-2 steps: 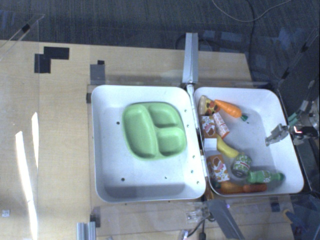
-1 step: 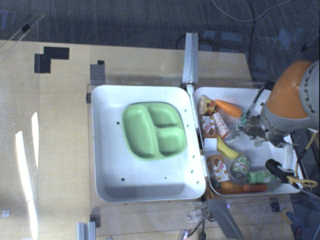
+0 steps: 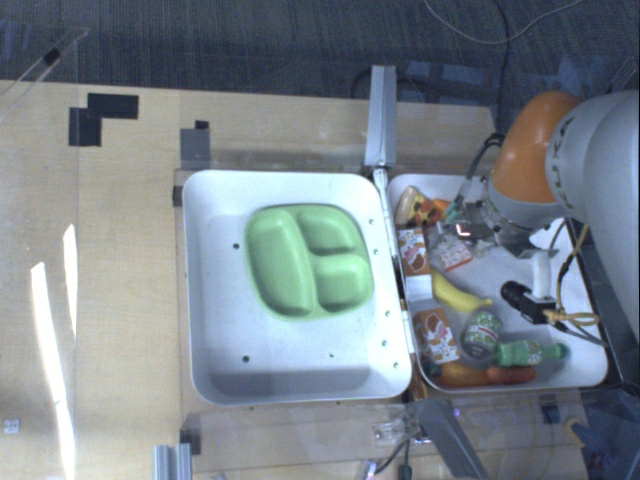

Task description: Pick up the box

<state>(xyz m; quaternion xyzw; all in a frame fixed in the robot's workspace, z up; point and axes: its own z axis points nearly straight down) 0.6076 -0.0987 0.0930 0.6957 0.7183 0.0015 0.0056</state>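
Box in right bin, among clutter.

Single fixed camera, mounted above bench, looking down at slant. Far edge of bench toward top of frame, dark floor beyond it; near edge at bottom. Mid-distance framing: both white bins fit whole. Left bin sits near centre of frame, right bin pushed toward right side. Arm enters from right, large and close to lens, covering far right corner of right bin. No second view, so no shared overlap.
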